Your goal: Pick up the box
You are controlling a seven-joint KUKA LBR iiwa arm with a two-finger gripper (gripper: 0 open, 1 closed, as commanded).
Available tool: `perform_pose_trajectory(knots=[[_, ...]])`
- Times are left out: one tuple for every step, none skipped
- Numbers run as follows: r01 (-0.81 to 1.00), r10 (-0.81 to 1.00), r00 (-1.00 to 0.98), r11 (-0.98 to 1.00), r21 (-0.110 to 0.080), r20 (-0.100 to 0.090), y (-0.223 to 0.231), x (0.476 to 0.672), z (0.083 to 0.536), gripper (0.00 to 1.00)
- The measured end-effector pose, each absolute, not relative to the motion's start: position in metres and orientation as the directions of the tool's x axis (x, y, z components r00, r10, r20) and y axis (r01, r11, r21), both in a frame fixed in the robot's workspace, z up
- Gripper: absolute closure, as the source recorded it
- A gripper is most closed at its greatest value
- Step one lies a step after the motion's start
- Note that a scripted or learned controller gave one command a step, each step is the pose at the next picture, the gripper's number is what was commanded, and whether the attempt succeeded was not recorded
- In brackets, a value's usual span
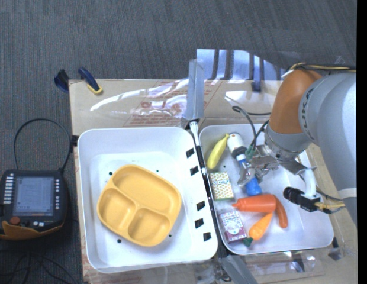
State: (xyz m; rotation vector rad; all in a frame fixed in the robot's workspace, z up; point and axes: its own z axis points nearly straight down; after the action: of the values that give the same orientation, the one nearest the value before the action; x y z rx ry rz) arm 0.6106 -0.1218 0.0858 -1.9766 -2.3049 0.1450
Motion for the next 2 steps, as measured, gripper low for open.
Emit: perform_pose_trajectory(knots=[[0.965,0.965,-0.261,0.261,0.001,0.0,-0.055,0.645,0.189,1.0],[0.948,0.948,-0.317,0.317,-0.003,0.002,0.057,0.64,0.186,1.0]])
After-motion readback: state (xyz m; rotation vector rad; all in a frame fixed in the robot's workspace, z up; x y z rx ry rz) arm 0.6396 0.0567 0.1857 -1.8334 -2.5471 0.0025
